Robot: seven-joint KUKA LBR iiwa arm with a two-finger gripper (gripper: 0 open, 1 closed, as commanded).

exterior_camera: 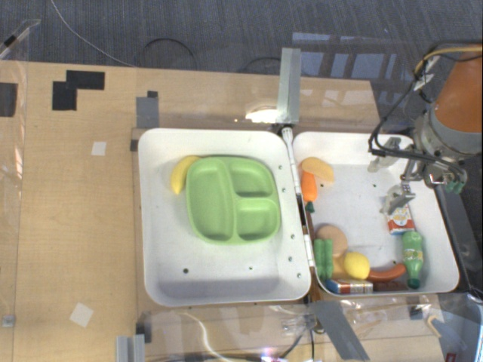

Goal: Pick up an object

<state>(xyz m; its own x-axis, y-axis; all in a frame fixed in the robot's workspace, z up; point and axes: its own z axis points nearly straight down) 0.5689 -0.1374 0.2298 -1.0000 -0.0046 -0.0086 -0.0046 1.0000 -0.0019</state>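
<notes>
While the grey arm with the orange band (459, 100) is held over the right side, 2 shallow white bins are seen on the wooden table (68, 225). In the left bin (162, 277), 1 green divided plastic plate (230, 199) and 1 yellow banana (179, 173) are found. In the right bin (355, 161), 1 orange carrot (309, 188), 1 yellow lemon (356, 265), 1 green bottle (412, 253) and 1 small red-and-white carton (399, 221) are counted. The pincer (398, 200) is placed just above the carton; whether it is spread cannot be told.
</notes>
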